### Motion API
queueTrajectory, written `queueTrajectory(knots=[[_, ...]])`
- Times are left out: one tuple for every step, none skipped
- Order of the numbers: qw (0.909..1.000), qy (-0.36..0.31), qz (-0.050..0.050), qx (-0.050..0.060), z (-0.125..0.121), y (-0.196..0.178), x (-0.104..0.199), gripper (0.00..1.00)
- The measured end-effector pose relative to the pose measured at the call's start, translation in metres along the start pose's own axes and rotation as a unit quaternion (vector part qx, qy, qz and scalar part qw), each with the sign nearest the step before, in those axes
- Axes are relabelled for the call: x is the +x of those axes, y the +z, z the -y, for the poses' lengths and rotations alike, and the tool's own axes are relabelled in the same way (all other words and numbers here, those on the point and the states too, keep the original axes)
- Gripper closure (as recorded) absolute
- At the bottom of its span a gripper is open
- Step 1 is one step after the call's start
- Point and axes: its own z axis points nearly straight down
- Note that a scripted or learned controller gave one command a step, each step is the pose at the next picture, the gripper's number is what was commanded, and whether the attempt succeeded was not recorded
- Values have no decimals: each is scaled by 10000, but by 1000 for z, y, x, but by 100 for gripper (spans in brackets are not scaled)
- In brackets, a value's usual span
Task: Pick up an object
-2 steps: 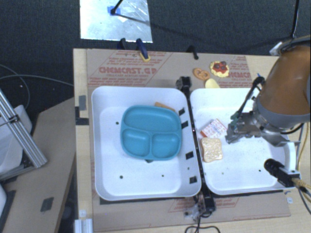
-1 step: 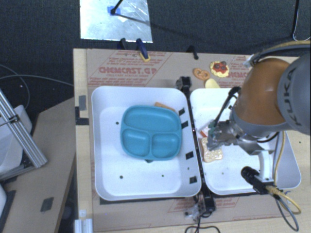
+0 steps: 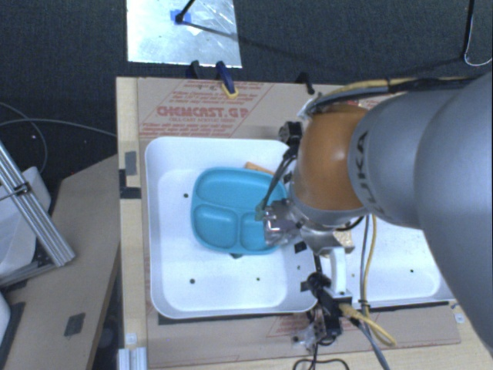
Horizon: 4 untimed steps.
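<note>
Camera view. Left shallow white plastic bin (image 3: 166,284) seen whole, rim unbroken from 12 o'clock round to 9 o'clock; bare white floor open along 6 to 9 o'clock, with a narrower strip at 12 o'clock. Right shallow white bin (image 3: 408,280) mostly covered by the arm; a patch of floor exposed toward 5 o'clock. Brown printed cardboard sheet (image 3: 200,106) under both bins, projecting at 12 o'clock.

Turquoise compartmented plastic tray (image 3: 223,210) lying flat in the left bin, right of centre, toward 3 o'clock: rounded corners, one large compartment, smaller ones along its 5 o'clock side. Small orange item (image 3: 256,166) at the tray's 1 o'clock edge, largely hidden, unidentifiable.

Grey arm with orange band (image 3: 331,164) over the dividing rims. Two-finger gripper (image 3: 271,226) at the tray's 3 o'clock edge, masked by wrist hardware; opening and any hold: cannot tell.
</note>
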Motion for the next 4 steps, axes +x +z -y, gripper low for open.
queueTrajectory(knots=[[10000,74,22,-54,0,100,6,100],[10000,38,11,-28,-77,95,49,100],[10000,39,4,-48,-163,95,84,100],[9999,23,-24,-113,-164,-65,132,100]])
